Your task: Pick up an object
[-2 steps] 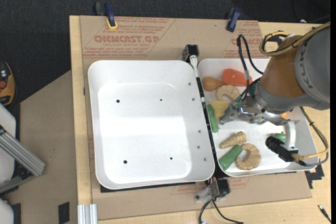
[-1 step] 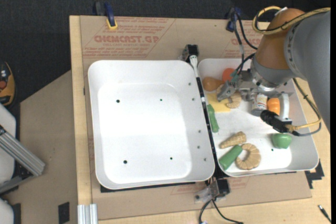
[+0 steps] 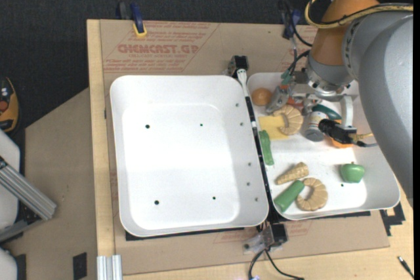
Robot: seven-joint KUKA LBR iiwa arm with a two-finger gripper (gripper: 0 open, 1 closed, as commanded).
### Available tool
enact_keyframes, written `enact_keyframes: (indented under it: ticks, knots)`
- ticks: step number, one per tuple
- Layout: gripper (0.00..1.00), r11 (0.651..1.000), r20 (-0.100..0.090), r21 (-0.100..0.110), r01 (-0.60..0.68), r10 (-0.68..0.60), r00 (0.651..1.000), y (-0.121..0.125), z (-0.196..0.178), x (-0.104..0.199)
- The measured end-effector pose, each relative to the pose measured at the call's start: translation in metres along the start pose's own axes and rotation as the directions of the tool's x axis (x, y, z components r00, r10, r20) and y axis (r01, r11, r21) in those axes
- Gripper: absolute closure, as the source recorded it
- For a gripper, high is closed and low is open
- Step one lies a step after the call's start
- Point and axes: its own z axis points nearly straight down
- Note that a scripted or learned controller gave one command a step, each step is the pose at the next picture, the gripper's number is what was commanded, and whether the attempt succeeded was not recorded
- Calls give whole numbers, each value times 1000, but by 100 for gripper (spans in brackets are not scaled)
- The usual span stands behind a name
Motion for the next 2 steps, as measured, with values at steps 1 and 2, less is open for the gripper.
enact_keyframes:
  ticks: [1, 2]
  knots:
    - [0, 999, 3, -33, 0, 0, 1000, -45, -4, -65]
    - [0, 1000, -3, -5, 15, -15, 1000, -3, -18, -76]
